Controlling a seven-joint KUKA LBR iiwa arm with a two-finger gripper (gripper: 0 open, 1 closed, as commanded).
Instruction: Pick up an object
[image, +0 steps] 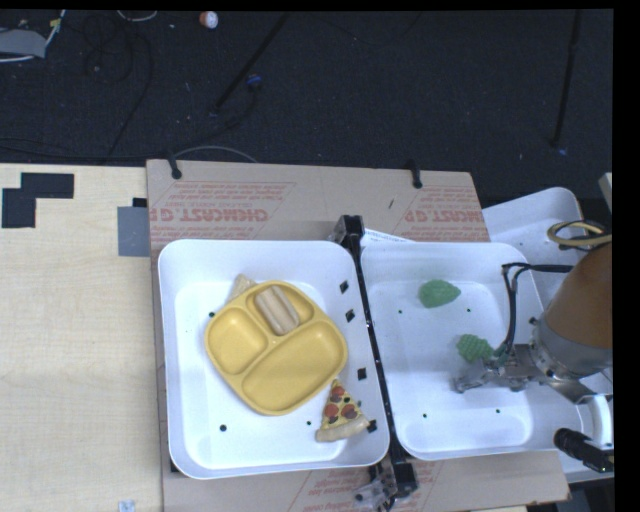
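the worktop (70, 340) carries two white bins side by side. the left bin (190, 300) holds one yellow divided plate (290, 370) with one hot dog (276, 308) in its upper compartment, and one pizza slice (342, 414) lying just off the plate's lower right rim. the right bin (480, 440) holds two green pieces: one (438, 293) near its upper middle, with open floor around it, and one (473, 347) at centre right. the arm (585, 320) enters from the frame's right edge; its end effector (470, 380) sits low just below the second green piece, whether clenched or released i cannot tell.
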